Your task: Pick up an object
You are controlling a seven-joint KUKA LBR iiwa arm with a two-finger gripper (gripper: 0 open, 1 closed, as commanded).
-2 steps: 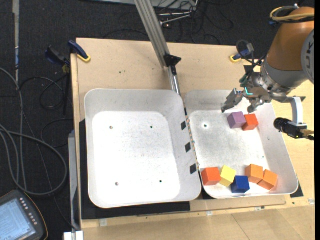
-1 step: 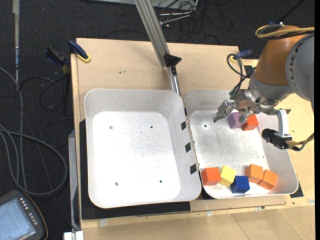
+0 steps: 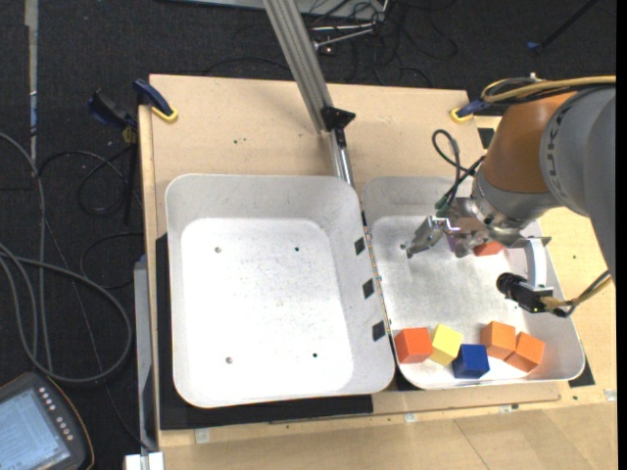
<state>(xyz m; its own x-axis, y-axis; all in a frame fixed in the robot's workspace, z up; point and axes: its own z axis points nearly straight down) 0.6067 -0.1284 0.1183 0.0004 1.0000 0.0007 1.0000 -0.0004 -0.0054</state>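
Note:
My gripper [image 3: 438,235] hangs low over the back half of the right bin [image 3: 431,297], below the grey and orange wrist. A small purple piece [image 3: 458,242] and a red-orange block [image 3: 488,250] show right beside the gripper, partly hidden by it; whether either is held cannot be told. Along the bin's front wall lie an orange cube [image 3: 413,344], a yellow cube [image 3: 446,343], a blue cube [image 3: 471,360] and two more orange cubes [image 3: 501,336] [image 3: 529,351].
The left bin [image 3: 265,302] sits beside the right one, their rims meeting in the middle. A slanted metal pole [image 3: 299,52] stands at the back of the bench. A black cable fitting [image 3: 519,290] hangs off the arm over the right bin.

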